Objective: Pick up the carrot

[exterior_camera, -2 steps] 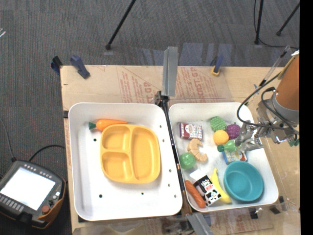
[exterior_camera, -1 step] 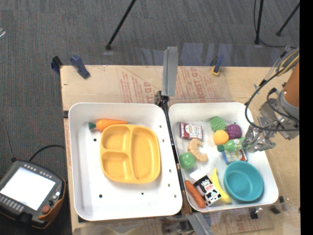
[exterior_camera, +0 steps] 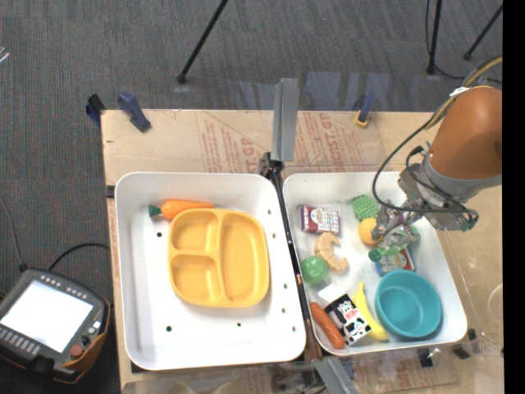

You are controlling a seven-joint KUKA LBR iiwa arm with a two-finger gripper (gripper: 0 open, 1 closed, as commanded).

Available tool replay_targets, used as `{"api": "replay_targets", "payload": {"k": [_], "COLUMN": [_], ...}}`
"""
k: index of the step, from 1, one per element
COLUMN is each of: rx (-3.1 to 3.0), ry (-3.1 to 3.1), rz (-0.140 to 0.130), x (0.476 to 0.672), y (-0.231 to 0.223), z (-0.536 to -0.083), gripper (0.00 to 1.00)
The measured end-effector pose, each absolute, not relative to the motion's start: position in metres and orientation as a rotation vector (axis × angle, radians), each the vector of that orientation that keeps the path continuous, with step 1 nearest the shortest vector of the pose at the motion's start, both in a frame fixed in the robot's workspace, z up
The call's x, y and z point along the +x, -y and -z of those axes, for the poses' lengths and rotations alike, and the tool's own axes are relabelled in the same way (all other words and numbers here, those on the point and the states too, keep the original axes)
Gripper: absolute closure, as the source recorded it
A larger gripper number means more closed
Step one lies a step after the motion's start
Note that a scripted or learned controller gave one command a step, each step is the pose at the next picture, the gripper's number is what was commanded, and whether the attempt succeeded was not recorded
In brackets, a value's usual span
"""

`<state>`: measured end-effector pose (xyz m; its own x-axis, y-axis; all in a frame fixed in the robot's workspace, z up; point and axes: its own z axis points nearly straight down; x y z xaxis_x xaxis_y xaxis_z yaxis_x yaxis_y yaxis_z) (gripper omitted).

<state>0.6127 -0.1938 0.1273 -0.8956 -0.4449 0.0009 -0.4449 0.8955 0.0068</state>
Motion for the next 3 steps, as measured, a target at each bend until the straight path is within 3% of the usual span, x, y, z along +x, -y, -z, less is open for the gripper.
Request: {"api": "replay_targets", "payload": {"k": [1, 2, 3], "rx": [0.314, 0.377, -0.601], "ry": [3.126, 3.129, 3.081], "rz": [0.005, -0.006, 0.002], "x": [0.626, 0.556, 0.593], "y": [0.127, 0.162, 0.122], "z": [-0.087, -0.172, -0.106], "gripper": [1.0, 1.0, 1.0]}}
